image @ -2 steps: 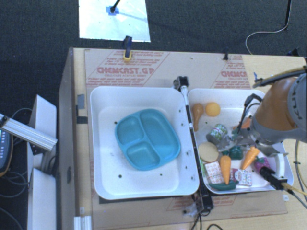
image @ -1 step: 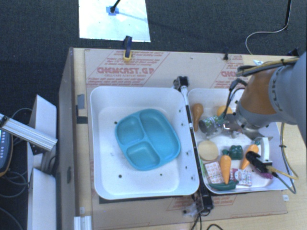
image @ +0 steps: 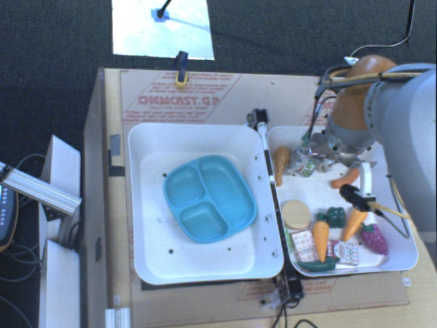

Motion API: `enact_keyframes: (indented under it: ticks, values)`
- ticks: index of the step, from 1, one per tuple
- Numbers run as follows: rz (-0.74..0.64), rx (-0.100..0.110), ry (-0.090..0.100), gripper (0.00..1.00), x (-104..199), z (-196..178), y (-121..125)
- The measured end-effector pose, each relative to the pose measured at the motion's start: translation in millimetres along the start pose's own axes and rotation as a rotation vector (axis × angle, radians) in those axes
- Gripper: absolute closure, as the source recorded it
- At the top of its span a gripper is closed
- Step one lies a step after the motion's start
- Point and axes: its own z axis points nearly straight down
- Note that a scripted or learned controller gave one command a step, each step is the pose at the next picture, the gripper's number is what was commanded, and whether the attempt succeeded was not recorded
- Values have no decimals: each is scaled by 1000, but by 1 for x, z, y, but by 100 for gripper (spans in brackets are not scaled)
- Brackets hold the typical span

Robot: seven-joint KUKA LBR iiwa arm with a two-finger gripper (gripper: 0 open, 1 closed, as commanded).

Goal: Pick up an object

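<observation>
Pincer (image: 305, 157) low in the right bin (image: 410, 251), beside a toy carrot (image: 281, 161); finger state impossible to tell. Best centred over one toy before closing.

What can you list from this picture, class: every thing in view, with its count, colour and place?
Bins: 2, white, side by side on the bench.
Divided plate: 1, light blue, in the left bin.
Carrots: 2, orange, front of the right bin, one at the centre, one further right.
Grapes: 1 bunch, purple, right bin, front right.
Round disc: 1, tan, right bin, near the dividing wall.
Cone-shaped piece: 1, orange-brown, right bin, back left.
Paper sheet: 1, white, on the dark floor beyond the bench.
Clamp: 1, dark and yellow, bench's far edge.
Arm: 1, grey with orange band, over the right bin.
Gripper: 1, down among the toys at the right bin's back.
</observation>
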Motion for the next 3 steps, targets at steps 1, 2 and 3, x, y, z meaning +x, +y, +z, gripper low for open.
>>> enact_keyframes:
  ticks: [1,2,3]
  values:
    - [15,47,9,0,4,4,19]
    - [10,55,9,100,4,-6,18]
    - [-1,-14,5,100,44,-102,-29]
